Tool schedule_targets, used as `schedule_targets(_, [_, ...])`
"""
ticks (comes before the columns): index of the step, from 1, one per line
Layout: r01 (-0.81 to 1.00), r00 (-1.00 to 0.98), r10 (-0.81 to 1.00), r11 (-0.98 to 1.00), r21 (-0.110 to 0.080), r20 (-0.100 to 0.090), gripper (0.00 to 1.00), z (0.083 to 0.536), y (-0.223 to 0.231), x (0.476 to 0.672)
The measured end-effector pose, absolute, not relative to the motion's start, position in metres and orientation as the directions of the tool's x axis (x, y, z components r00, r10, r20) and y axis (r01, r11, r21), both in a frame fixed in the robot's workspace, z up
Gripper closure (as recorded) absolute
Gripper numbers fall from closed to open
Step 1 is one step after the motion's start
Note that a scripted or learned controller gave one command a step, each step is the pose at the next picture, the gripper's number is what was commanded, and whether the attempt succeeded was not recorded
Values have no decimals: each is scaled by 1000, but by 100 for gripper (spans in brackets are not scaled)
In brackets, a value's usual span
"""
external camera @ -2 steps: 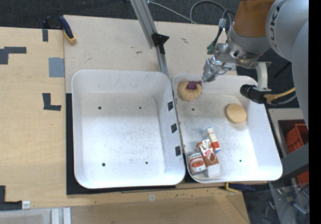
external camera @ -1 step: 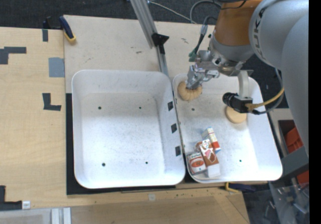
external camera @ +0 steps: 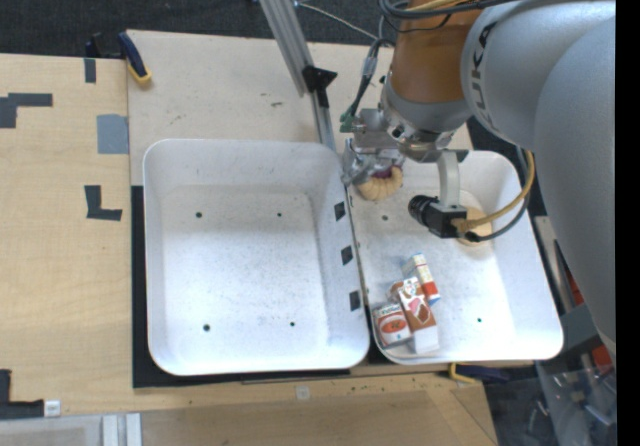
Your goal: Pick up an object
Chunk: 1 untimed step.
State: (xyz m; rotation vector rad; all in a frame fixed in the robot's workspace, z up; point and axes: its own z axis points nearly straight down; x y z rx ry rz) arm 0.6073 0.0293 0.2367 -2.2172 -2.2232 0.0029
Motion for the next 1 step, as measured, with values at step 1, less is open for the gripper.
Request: schedule_targets(1, [1000, -6, 1000, 6, -4, 1, 100, 227, 80, 597])
